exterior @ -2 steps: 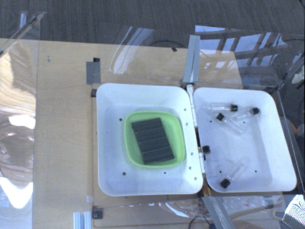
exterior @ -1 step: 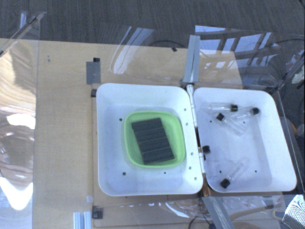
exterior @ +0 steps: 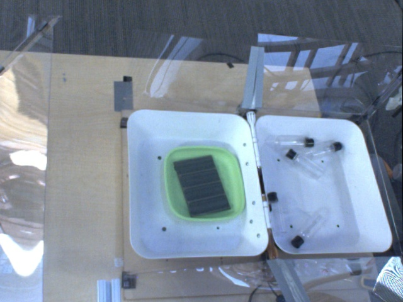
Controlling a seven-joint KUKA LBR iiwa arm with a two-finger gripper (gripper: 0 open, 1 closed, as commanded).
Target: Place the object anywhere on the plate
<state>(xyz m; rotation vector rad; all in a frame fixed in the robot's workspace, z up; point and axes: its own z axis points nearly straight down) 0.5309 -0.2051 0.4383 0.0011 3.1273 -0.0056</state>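
A green square plate (exterior: 172,197) sits in the middle of the left white bin (exterior: 145,168). A dark grey ridged rectangular block (exterior: 201,185) lies flat on the plate, turned slightly off its sides. In the right white bin (exterior: 365,187) lie several clear plastic tubes with black caps. Three of them are clustered near its far side (exterior: 308,153). One tube (exterior: 306,229) lies alone near the front.
A grey metal bracket (exterior: 254,77) stands behind the seam between the bins. A small black clip (exterior: 272,197) sits on the seam. The wooden bench (exterior: 82,187) stretches to the left, with clear panels around its edges.
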